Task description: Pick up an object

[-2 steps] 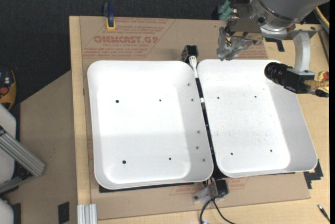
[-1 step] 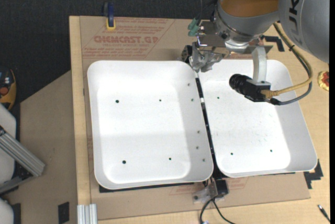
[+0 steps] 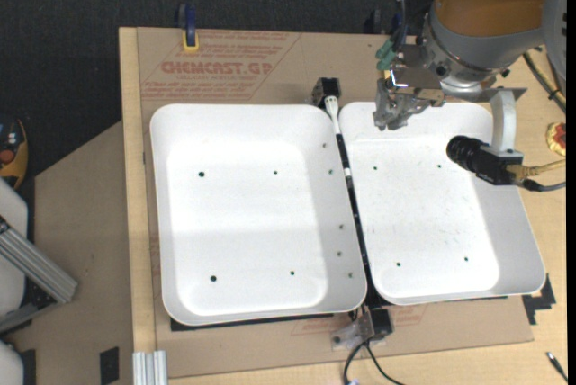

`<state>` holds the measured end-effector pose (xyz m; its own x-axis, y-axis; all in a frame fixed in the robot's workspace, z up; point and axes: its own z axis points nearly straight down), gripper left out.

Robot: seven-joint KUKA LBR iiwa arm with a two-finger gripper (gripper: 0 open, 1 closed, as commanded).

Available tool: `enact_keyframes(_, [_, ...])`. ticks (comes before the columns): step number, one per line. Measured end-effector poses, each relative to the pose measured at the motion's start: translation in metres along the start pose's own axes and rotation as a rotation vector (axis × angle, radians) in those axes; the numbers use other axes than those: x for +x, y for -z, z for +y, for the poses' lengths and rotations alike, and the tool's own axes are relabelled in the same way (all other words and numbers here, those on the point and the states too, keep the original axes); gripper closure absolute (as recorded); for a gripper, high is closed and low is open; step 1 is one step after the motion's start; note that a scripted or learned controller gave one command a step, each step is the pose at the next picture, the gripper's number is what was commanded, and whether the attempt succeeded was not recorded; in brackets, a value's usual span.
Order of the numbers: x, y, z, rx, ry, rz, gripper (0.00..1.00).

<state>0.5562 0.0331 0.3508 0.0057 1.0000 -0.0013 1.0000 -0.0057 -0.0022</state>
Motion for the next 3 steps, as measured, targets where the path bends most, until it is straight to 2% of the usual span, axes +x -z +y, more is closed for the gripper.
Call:
enact_keyframes(1, [-0.066, -0.050, 0.023, 0.004, -0.002, -0.001, 1.00])
enact_keyframes(2, [0.067, -0.062, 0.055, -0.005, 0.019, 0.007, 1.00])
enact_keyframes(3, [0.003, -0.014, 0.065, -0.010, 0.000, -0.001, 1.00])
